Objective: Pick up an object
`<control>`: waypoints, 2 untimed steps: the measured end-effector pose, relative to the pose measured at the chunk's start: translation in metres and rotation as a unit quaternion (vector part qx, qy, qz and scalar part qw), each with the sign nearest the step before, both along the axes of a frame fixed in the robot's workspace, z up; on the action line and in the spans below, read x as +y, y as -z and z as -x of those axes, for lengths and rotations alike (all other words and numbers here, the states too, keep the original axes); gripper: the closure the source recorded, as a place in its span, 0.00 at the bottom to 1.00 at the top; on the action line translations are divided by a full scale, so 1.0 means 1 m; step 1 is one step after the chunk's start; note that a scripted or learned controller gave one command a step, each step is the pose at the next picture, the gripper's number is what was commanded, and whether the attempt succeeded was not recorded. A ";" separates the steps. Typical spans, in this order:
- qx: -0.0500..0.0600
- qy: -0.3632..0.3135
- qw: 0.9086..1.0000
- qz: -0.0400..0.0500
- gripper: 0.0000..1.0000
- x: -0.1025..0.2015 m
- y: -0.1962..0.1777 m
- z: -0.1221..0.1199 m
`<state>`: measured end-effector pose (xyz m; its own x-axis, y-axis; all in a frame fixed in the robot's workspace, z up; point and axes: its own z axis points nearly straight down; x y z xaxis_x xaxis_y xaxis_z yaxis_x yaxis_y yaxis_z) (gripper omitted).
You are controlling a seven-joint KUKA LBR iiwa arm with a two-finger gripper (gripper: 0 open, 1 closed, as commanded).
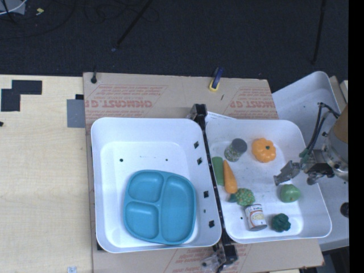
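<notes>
Tool (300,174) spread wide, holding nothing, above right bin (310,223). Green apple (289,193) just below it. Orange pepper (264,150) nearby.

A blue divided plate (160,206) lies in the left bin (108,147) — toward its front edge. A blue-and-yellow clamp (215,79) sits at the cardboard's (142,98) back edge.

Arm (341,135): grey body with an orange section at the frame edge. Black cables loop above. Gripper (300,175): dark grey metal fingers.
</notes>
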<state>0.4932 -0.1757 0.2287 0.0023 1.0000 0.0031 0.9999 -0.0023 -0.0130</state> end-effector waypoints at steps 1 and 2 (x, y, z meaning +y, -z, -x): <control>-0.006 -0.001 1.000 0.002 0.00 0.000 -0.005 -0.002; -0.003 -0.001 1.000 0.000 0.00 -0.004 0.039 -0.004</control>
